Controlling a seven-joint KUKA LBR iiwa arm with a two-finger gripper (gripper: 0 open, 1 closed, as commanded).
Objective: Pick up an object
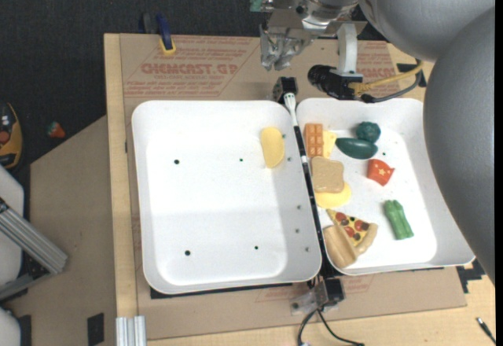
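End effector (pixel 277 53) above bins, state unclear, likely empty. Lower straight onto yellow piece (pixel 272 147) in left bin (pixel 157 203), avoiding the wall.

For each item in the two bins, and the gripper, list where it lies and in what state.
Pale yellow oval piece: flat, left bin, by the divider.
Orange waffle: flat, right bin.
Bread slice: lying on a yellow piece.
Pizza slice: flat.
Green ridged piece: lying.
Gripper: raised behind the bins.
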